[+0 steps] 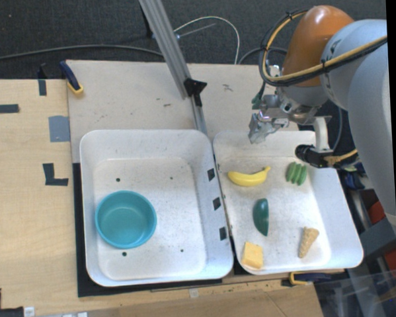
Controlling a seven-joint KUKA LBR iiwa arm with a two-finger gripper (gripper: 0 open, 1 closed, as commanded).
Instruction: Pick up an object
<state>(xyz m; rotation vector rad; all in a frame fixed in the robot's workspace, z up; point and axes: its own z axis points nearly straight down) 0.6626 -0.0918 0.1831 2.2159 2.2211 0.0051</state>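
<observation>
Yellow plastic banana [249, 177], nearest the two-finger gripper [259, 133], lies untouched in the right-hand shallow white bin [341, 246]; nothing is held between the jaws, whose spread cannot be told, so grasping remains undone

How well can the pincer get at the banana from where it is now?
Probably well. The pincer hangs over the right bin's far edge, and the banana lies just below it in view, apart from the other items, nothing covering it.

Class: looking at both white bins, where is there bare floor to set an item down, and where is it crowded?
Left white bin: bare everywhere except around the round teal bowl. Right white bin: crowded with yellow banana, green pepper, dark green piece, orange block, cone.
</observation>
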